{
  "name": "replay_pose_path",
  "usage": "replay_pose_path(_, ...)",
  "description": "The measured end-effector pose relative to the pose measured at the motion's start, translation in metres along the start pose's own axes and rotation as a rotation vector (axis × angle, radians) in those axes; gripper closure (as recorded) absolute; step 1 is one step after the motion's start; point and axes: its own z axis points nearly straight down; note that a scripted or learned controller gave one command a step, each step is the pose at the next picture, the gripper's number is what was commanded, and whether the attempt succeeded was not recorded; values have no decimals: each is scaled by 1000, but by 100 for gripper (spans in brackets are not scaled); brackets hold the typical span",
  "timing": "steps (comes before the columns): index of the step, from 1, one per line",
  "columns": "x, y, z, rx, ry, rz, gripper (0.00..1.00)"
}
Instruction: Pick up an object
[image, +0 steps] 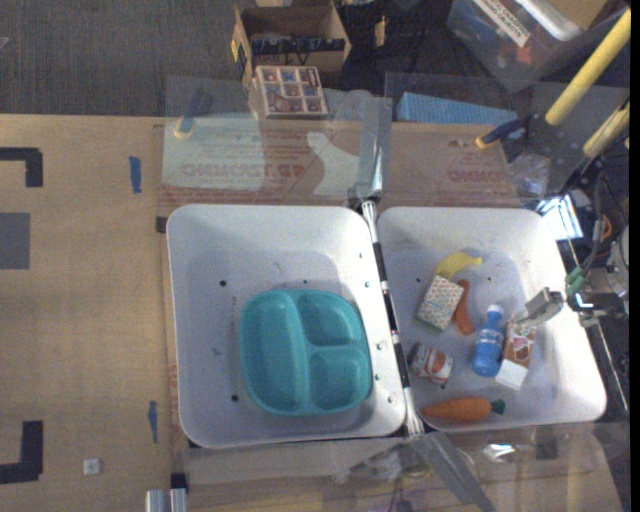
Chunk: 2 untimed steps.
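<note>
The right white bin (570, 400) holds several small objects. A yellow banana (458, 264) lies at the back, with a speckled box (439, 302) and a reddish-orange piece (464, 310) just in front of it. A blue bottle (488, 343) stands near the middle, next to a red and white carton (517, 352). A small can (432, 364) lies by the bin's left wall and a carrot (460, 409) lies along the front. My gripper (544, 304) reaches in from the right edge of this bin, just above and right of the carton, apart from the bottle.
The left white bin (200, 260) holds a teal divided plate (303, 352). A metal divider (376, 270) runs between the two bins. Clear panels and cardboard boxes (290, 60) stand behind the bins. Cables and arm hardware (595, 290) crowd the right side.
</note>
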Motion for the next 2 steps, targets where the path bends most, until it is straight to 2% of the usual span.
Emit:
replay_pose_path(1, 52, 2, 110, -36, -18, -17, 0)
replay_pose_path(2, 51, 7, 95, -52, -21, -13, 100)
